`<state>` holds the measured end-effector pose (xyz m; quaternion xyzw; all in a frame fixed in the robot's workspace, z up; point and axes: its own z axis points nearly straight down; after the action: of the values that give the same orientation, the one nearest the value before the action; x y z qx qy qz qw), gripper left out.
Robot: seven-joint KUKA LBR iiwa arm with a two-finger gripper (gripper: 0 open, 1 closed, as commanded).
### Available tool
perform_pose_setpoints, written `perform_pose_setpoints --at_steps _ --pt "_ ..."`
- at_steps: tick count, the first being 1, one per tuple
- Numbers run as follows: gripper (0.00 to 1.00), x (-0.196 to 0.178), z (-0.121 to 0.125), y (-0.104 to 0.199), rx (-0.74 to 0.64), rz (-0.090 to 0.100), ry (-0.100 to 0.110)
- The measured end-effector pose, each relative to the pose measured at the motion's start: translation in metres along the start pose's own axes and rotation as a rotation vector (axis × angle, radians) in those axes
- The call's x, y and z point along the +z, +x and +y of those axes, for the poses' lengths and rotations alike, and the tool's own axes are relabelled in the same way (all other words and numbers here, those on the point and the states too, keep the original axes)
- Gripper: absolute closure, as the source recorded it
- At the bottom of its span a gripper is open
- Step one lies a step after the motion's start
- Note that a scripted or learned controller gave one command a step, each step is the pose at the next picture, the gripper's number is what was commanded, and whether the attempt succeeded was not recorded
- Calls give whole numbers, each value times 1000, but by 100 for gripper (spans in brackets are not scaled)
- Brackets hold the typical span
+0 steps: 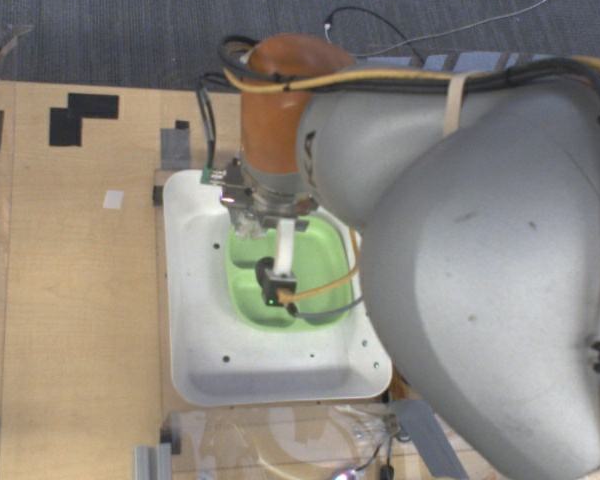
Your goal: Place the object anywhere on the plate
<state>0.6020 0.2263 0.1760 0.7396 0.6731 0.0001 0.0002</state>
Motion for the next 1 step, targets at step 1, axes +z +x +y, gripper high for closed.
perform_pose_setpoints --at_steps 1 --pt "0 0 0 0 0 0 0"
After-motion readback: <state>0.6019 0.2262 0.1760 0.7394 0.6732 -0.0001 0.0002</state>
